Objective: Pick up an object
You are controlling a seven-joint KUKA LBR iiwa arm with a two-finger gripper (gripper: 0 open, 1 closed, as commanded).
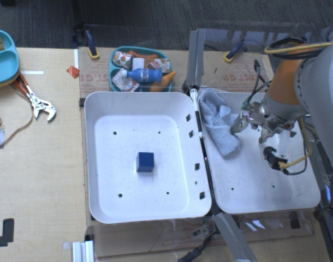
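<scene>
A small blue cube (146, 161) lies near the middle of the left white bin (101, 146). A crumpled grey cloth (218, 123) sits at the far left of the right white bin (254, 195), against the divider. My gripper (249, 131) hangs over the right bin just right of the cloth. It is open, with one fingertip (236, 127) at the cloth's right edge and nothing between the fingers. The arm's orange band (284, 83) is above and to the right of it.
A teal tub of mixed small items (140, 70) stands behind the left bin. A wrench (40, 107) and a blue dish (3, 59) lie on the bench at far left. A black-and-yellow cable (281, 164) dangles below the wrist over the right bin.
</scene>
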